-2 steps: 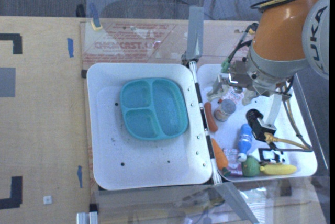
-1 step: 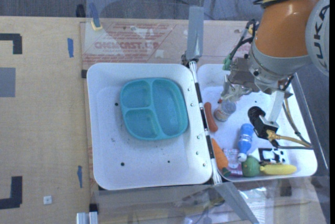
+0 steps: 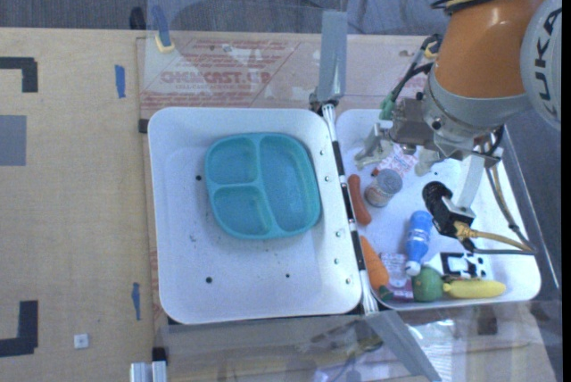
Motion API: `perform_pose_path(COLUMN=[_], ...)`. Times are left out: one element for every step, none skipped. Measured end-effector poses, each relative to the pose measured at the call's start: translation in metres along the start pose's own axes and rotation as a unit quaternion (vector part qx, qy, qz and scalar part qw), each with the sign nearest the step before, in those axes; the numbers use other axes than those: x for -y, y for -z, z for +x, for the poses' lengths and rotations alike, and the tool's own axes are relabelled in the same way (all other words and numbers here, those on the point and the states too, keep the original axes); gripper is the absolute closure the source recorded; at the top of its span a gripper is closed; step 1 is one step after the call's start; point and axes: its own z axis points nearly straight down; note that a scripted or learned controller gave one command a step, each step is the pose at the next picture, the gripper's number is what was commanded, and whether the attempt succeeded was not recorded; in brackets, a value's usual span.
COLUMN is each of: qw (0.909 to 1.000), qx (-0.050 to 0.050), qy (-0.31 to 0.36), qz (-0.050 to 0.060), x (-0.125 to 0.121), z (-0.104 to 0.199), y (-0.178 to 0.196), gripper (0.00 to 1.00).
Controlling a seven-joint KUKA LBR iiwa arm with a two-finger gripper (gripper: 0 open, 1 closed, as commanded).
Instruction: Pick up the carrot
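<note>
Hand (image 3: 390,142) state unclear, above right bin (image 3: 526,269); carrot (image 3: 374,263) against left wall, long axis front-to-back.

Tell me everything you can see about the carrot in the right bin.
The carrot is a short orange piece, tapered, smooth and toy-like as it looks. It lies flat on the floor of the right bin, along the bin's left wall near the front corner, slanted slightly. A red sausage-shaped thing lies farther back along the same wall, apart from it. Its lower end reaches a cluster of small items by a green thing. The gripper is away from it.
</note>
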Motion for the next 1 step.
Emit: perform_pose_path(qw=[0.9772], qx=[-0.001], qy=[0.212], qz=[0.001], x=[0.0115], z=[0.0832], y=[-0.102], gripper=[0.0])
